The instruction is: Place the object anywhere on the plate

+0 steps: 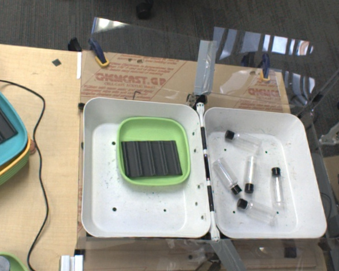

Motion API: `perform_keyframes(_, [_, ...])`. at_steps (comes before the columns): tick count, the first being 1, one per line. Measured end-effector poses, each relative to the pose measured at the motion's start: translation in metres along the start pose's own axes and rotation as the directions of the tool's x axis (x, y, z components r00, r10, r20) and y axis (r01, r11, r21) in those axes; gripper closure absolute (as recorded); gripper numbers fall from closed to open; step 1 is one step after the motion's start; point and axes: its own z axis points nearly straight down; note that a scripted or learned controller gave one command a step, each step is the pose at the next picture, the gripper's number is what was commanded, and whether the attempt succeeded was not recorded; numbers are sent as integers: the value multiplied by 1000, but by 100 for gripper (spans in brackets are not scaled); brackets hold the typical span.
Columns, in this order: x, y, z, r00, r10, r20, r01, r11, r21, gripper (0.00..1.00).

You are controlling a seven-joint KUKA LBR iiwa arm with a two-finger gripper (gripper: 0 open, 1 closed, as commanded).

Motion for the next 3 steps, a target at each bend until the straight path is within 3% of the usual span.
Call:
perform_keyframes(1, [5, 22, -36, 956, 293, 1, -293, 956, 1, 0])
perform_keyframes(2, [18, 52, -40, 823, 568, 2, -568, 823, 1, 0])
perform_keyframes(3, [48, 87, -106, 786, 618, 0, -618, 786, 1, 0])
